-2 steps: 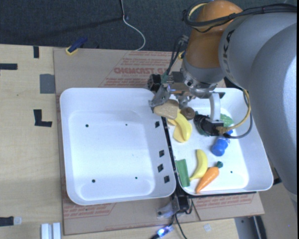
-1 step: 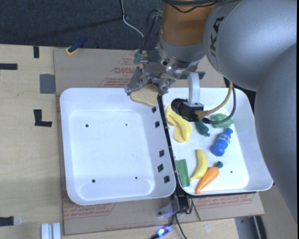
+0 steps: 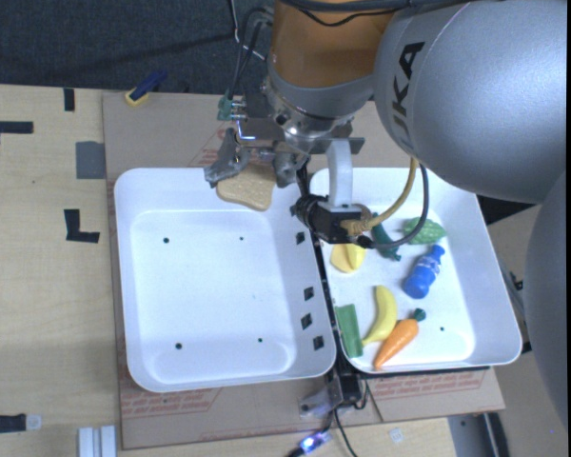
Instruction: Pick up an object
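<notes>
Pincer (image 3: 252, 165) clenched on tan bread slice (image 3: 245, 192); best lifted slowly, straight up, clear of left bin (image 3: 133, 255)

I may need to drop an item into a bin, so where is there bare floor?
The left bin has open floor from its near rim up to the bread slice by the gripper. The right bin is crowded: banana, carrot, blue bottle.

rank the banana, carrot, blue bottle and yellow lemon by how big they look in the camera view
1. Curved yellow banana and orange carrot, alike, unranked
2. Blue plastic bottle
3. Yellow lemon, partly hidden
</notes>
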Tool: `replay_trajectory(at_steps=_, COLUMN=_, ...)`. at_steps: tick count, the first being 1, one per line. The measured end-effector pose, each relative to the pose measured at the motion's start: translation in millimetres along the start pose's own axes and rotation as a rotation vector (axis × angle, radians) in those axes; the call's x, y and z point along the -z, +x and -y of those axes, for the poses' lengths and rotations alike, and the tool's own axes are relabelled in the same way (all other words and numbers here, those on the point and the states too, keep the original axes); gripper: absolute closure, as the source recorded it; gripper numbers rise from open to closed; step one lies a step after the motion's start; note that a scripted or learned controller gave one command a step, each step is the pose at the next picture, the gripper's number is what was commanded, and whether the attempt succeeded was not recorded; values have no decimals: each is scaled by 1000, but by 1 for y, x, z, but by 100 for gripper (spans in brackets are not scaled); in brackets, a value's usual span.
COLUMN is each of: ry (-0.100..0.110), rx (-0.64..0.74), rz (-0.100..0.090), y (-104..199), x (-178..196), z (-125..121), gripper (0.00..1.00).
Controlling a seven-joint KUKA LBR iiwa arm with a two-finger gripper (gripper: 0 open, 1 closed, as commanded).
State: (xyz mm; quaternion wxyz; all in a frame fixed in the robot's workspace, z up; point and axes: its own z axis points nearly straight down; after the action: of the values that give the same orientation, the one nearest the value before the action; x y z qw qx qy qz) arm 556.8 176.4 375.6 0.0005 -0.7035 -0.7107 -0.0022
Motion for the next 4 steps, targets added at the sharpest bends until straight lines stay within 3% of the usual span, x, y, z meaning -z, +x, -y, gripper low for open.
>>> replay_trajectory(at_steps=1, ry=14, rx=-3, rz=6, y=60, x=-99, z=2, gripper=100)
replay_trajectory(at_steps=2, ry=-5, rx=-8, rz=3, y=55, x=-58, z=-95, gripper=100)
replay_trajectory(at_steps=3, ry=-14, rx=-6, rz=-3, y=57, x=100, z=-70, gripper=100)
replay_trajectory(at_steps=4, ry=-6, rx=-9, rz=3, y=56, x=162, z=-114, gripper=100)
